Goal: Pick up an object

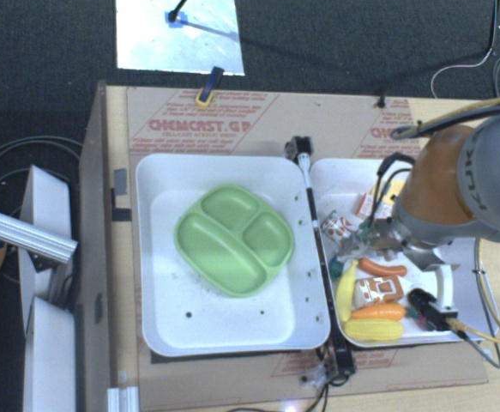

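Overhead view of two white bins. The right white plastic bin (pixel 344 174) holds small toy food: an orange plastic hot dog (pixel 382 269), a yellow banana-shaped toy (pixel 346 288), an orange carrot-like piece (pixel 376 312). All look light, stiff, a bit slick; grip across the narrow middle. The grey arm w/ orange band (pixel 455 187) leans in from the right, wrist low over the pile. Gripper (pixel 371 240) approx. there; finger state can't be told. The left bin holds a green divided plate (pixel 234 240).

The brown worktop (pixel 232 114) has red letters printed on it. Behind the left bin (pixel 159 256) the big word looks like "CHEMCAST", with smaller lines too tiny to read. More red print behind the right bin (pixel 335 172) is unclear.
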You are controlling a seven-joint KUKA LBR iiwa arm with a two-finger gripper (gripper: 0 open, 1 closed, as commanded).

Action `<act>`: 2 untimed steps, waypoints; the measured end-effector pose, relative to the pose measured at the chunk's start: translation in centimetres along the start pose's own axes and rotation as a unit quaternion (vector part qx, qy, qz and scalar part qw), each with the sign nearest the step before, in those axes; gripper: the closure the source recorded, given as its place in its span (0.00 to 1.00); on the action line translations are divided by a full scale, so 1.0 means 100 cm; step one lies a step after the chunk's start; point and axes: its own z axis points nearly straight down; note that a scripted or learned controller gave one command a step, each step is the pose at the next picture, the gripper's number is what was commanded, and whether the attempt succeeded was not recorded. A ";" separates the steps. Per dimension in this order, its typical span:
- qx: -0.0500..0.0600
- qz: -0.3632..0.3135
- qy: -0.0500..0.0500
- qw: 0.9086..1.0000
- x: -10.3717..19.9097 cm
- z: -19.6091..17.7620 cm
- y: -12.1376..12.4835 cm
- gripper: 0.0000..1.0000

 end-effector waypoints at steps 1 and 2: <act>0.000 0.001 0.000 1.000 -0.031 0.014 0.044 0.00; 0.005 -0.001 0.001 1.000 -0.061 0.018 0.088 0.00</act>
